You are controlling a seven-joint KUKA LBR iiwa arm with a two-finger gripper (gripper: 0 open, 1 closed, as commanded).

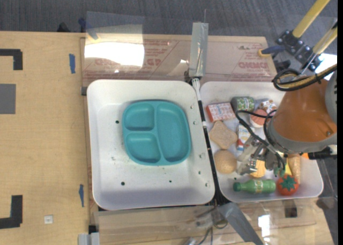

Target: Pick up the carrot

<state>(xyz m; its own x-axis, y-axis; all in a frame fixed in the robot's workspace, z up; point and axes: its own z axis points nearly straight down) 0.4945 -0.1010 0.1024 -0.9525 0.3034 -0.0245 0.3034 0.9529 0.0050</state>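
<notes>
Carrot [294, 166]: lay lower right of frame, in the right bin [316, 189], long axis near upright. Gripper [256, 159]: just left of it, over the clutter; grip state could not be told.

The surface [43, 147] is seen as matt, pale wood-grain board. Both bins, left [102, 147] and right [313, 182], are made of smooth white plastic with a soft sheen. The teal divided plate [157, 132] looks like glossy plastic. The carrot [294, 166] is finished in smooth orange plastic.
</notes>
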